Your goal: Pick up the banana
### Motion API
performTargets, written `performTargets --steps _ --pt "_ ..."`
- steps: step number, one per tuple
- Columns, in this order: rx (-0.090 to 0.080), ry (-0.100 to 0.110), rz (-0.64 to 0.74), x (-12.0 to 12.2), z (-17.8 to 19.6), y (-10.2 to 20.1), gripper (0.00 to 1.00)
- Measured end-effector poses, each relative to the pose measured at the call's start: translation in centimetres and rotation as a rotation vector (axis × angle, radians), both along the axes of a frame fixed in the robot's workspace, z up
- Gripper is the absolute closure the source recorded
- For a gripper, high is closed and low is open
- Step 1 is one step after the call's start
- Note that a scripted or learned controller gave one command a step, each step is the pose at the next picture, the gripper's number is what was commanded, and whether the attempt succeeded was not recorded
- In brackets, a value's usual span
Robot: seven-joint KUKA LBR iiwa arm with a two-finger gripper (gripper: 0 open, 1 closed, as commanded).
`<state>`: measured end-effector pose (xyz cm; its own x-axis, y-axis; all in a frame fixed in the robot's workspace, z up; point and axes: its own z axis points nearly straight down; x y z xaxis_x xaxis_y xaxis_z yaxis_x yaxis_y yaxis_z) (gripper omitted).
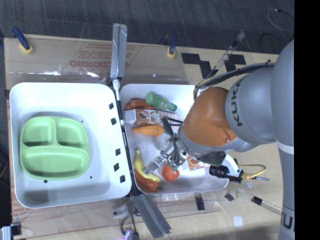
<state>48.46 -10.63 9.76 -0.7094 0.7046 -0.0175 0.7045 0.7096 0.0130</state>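
Arm (260,104): smooth grey casing, rounded links, glossy highlights on the curved surfaces. Black letters "KU" legible on the grey shell near the wrist, rest of the word cut off by the curve. Orange band (210,119) above the wrist: bulbous, matte, fills the joint between grey shell and tool. Gripper (169,160): thin dark metal linkages and silvery rods below the band, small parts hard to resolve. Black cables (225,74) arc over the band's top.
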Motion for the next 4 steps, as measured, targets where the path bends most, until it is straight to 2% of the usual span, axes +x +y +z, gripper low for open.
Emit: performTargets --steps 1,2,3,4 --pt "0.000 0.018 -0.046 4.0 -0.2 0.8 0.00" --pt "0.003 0.028 0.004 9.1 9.1 2.5 0.00" --pt "0.004 0.032 0.248 4.3 1.6 -0.3 0.00" --pt "0.004 0.028 0.058 -0.8 -0.9 -1.5 0.00"
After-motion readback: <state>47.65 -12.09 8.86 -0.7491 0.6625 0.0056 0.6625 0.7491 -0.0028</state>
